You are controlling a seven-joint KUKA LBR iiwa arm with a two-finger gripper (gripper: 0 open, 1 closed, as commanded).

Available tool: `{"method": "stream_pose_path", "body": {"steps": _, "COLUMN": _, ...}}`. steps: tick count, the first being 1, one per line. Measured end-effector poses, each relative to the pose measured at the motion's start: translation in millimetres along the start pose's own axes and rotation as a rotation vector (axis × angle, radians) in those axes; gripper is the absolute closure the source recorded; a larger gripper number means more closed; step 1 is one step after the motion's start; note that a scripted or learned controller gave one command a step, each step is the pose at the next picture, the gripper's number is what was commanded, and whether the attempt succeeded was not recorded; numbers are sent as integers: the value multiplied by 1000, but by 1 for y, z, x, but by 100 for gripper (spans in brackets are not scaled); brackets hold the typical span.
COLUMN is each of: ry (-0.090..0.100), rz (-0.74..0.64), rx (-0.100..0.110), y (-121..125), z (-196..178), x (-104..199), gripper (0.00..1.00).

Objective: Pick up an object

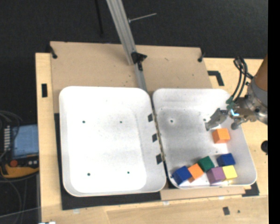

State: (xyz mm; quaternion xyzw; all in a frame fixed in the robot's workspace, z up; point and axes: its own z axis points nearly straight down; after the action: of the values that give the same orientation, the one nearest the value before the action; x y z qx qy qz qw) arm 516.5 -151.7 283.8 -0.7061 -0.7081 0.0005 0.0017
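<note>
The tabletop carries two shallow white bins side by side. The left bin occupies the centre-left of the frame. The right bin occupies the centre-right.

The arm enters from the right edge of the frame, at mid-height. The hand sits over the upper right part of the right bin. Its two fingers are spread, pointing toward the left and slightly down. Nothing lies between them.

An orange cube lies in the right bin, just below the hand and apart from the other blocks. Whether a fingertip touches it cannot be told.

The remaining blocks are grouped in the lower right corner of the right bin:
- a blue cube at the left end of the group, near the bin's lower rim
- a second orange cube just right of it, touching or nearly touching
- a green cube above and right of that one
- a purple cube below the green one
- a yellow cube just right of the purple one
- a second blue cube directly above the yellow one

A grey metal strut runs from the top centre of the frame down to the gap between the bins
</note>
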Motion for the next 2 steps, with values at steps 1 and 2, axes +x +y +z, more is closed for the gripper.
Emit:
{"method": "stream_pose_path", "body": {"steps": 1, "ry": -1, "rz": 1, "rx": -5, "y": 1, "z": -2, "x": 0, "gripper": 0}}
{"method": "stream_pose_path", "body": {"steps": 2, "ry": -3, "rz": 5, "rx": 0, "y": -4, "z": 51, "x": 7, "gripper": 0}}
